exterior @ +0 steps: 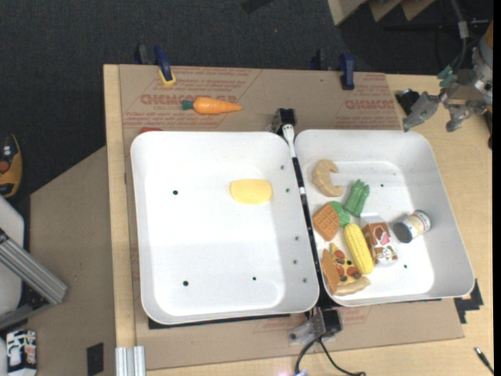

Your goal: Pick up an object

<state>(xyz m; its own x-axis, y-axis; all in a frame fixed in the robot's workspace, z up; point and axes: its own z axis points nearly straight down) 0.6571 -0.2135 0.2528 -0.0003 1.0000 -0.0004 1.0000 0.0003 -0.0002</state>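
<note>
Tool (432, 114) spread open above the right bin's (438, 159) far rim, holding nothing

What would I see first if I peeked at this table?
Probably the pile of toy food crowded in the right bin: a yellow corn cob, a pizza slice, a green piece and a croissant. Next, the lone yellow piece lying by itself in the left bin. An orange carrot lies outside the bins, on the board behind the left one.
</note>
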